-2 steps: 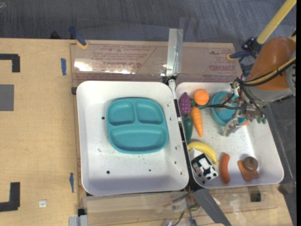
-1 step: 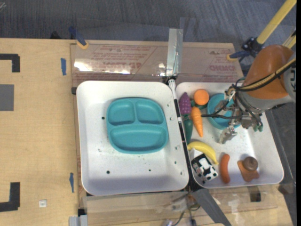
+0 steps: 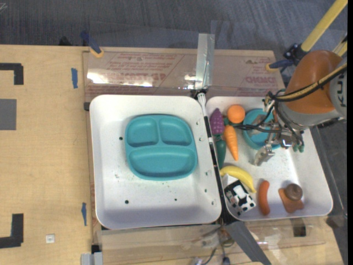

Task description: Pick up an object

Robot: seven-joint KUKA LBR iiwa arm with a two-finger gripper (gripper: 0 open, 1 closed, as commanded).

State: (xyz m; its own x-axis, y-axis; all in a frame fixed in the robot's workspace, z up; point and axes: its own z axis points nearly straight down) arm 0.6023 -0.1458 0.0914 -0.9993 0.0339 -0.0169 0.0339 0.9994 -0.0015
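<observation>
The right bin (image 3: 314,164) holds several toy items: an orange (image 3: 236,113), a purple grape bunch (image 3: 217,121), a carrot (image 3: 231,141), a banana (image 3: 238,175), a red sausage (image 3: 264,196), a brown piece (image 3: 290,196) and a black-and-white cube (image 3: 240,196). A teal bowl (image 3: 253,132) sits at the back, partly covered by the arm. My gripper (image 3: 265,152) hangs over the bin's middle, just right of the carrot and in front of the bowl. Nothing is visibly held in it.
The left bin (image 3: 105,148) carries a teal divided plate (image 3: 161,147). A green item (image 3: 220,148) lies against the wall between the bins. The arm's orange band (image 3: 311,73) and cables cross the right bin's back right corner. Bare bin floor lies right of the gripper.
</observation>
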